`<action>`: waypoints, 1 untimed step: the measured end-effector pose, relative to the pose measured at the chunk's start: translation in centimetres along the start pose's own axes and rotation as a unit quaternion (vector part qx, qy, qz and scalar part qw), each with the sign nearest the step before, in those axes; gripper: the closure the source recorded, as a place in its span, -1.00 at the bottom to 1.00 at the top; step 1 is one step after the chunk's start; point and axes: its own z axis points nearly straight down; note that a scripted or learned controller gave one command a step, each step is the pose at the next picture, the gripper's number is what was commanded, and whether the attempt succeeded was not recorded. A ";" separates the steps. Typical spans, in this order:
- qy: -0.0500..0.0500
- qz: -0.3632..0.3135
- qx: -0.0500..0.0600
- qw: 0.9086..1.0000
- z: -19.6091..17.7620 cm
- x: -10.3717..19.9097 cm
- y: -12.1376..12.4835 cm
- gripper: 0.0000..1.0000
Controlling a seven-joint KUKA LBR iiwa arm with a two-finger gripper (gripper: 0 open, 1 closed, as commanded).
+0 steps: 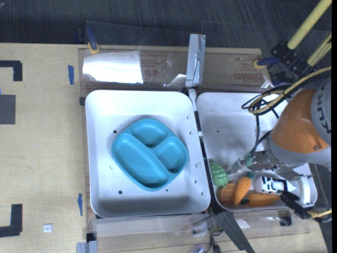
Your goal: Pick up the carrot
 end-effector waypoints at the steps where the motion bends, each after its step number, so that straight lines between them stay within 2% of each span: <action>1: -0.005 -0.104 -0.001 0.995 0.7 -0.1 0.0 -1.00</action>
